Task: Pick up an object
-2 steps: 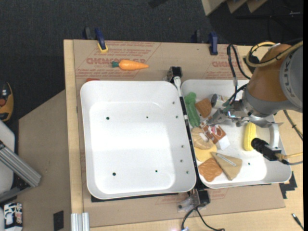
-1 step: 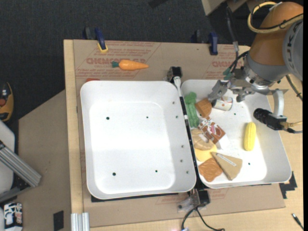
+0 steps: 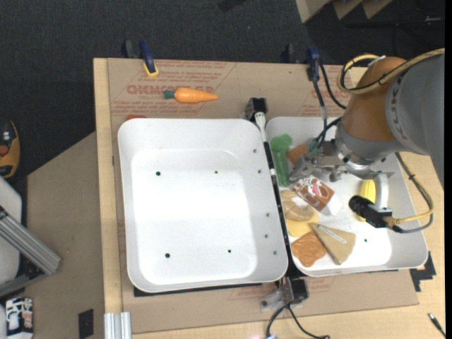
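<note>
My gripper [image 3: 305, 167] hangs low over the upper left part of the right bin [image 3: 402, 256], with the grey wrist and orange band behind it. Just left of it lies a green object [image 3: 282, 154] against the bin's left wall. A red and white packet [image 3: 315, 192] sits directly below the gripper. Further down are a pale yellow slice [image 3: 296, 211], a brown round piece [image 3: 308, 248] and a tan wedge [image 3: 337, 241]. A yellow object [image 3: 367, 188] lies under the wrist, partly hidden. An orange-brown piece [image 3: 299, 151] peeks out beside the gripper.
The left bin [image 3: 191, 203] lies alongside, sharing a narrow divide with the right one. An orange carrot [image 3: 192, 96] rests on the cardboard bench behind the left bin. Blue clamps [image 3: 147, 56] hold the bench's far edge.
</note>
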Tool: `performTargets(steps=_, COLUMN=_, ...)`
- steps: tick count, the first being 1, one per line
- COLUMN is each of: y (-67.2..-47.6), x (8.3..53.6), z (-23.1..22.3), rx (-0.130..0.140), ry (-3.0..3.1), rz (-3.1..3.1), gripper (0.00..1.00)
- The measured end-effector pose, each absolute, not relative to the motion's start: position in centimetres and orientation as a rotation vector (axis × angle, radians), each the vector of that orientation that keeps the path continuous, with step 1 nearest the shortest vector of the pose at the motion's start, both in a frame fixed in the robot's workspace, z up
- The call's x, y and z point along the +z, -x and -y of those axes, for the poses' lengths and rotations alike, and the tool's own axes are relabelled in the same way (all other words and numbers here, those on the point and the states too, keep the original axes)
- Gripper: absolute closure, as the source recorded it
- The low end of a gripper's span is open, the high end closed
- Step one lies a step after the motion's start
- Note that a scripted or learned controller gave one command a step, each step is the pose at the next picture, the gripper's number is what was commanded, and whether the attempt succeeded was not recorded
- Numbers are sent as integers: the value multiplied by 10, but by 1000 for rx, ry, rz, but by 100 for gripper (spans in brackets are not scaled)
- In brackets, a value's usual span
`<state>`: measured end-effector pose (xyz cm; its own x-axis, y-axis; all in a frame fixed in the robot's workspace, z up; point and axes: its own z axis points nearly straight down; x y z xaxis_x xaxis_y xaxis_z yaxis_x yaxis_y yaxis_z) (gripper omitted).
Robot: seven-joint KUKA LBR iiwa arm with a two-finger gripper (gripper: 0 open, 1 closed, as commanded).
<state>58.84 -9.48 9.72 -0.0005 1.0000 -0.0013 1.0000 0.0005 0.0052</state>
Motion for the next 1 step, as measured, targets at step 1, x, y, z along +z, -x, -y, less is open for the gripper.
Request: performTargets(steps=1, y=-587, x=105, z=95, rx=2, ry=-2220, rz=-2219, gripper=100)
